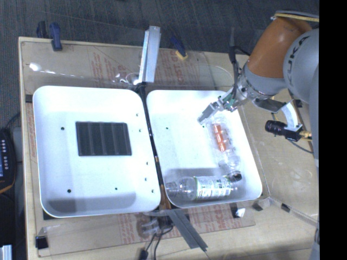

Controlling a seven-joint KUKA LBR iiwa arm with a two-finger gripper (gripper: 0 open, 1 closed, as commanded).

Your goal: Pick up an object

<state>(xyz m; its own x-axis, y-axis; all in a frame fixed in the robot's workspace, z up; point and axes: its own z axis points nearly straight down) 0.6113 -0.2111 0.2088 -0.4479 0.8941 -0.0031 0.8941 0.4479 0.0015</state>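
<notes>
Nothing is lifted yet: the gripper (209,114) hovers, apparently open and empty, just above the orange-labelled bottle (222,142) lying in the right bin (173,145); descent, grasp and lift remain

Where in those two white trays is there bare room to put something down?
The left tray has white floor all around the dark ridged panel in its middle. The right tray is bare in its left half, beside the divider. It is crowded along the right side and near edge, where two clear plastic bottles lie and the gripper hangs over it.
</notes>
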